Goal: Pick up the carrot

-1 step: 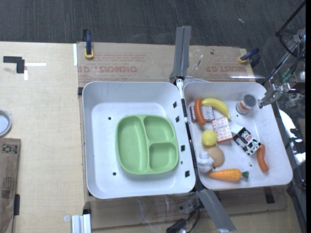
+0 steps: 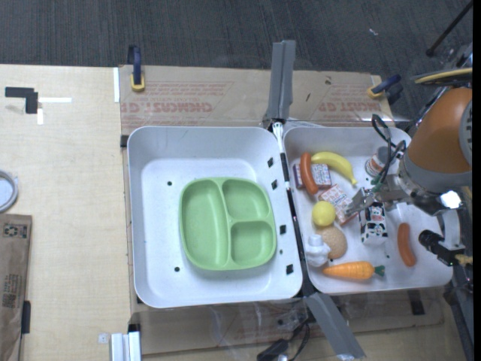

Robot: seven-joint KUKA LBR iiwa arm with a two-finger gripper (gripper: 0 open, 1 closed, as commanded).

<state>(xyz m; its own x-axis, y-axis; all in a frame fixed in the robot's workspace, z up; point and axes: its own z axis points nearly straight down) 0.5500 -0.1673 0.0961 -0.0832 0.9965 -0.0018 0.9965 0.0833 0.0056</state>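
The bench (image 2: 60, 149) is pale wood-coloured board, and behind it the floor (image 2: 188, 13) is dark grey carpet; 2 shallow white bins sit side by side on brown cardboard (image 2: 203, 96) printed with red lettering, which is clipped at the back by 2 yellow-and-blue clamps (image 2: 136, 70); a grey metal bar (image 2: 281, 81) runs back from the seam between the bins.

The left bin (image 2: 150, 164) holds a green divided plate (image 2: 228, 222) with 3 compartments, lying flat near the middle.

The right bin (image 2: 440, 277) is crowded; the carrot (image 2: 350, 271) lies on its side near the front wall, green top pointing right, just in front of a brown bun-like piece (image 2: 334, 241) and a small white item (image 2: 315, 251); a lemon (image 2: 324, 213) sits behind those, a banana (image 2: 335, 164) further back, a red sausage (image 2: 306, 171) beside the banana, and another sausage (image 2: 406, 244) towards the right.

The arm (image 2: 442, 141) leans in from the right, its orange band plain to see; the gripper (image 2: 368, 201) hangs over the middle of the right bin, above some small packets (image 2: 338, 198) and beside a black-and-white carton (image 2: 373, 224), well back from the carrot; how its tips are set I cannot tell from here.

On the bench's far left lie a roll of tape (image 2: 4, 192), a brown paper bag (image 2: 13, 277) and a black bracket (image 2: 22, 96).
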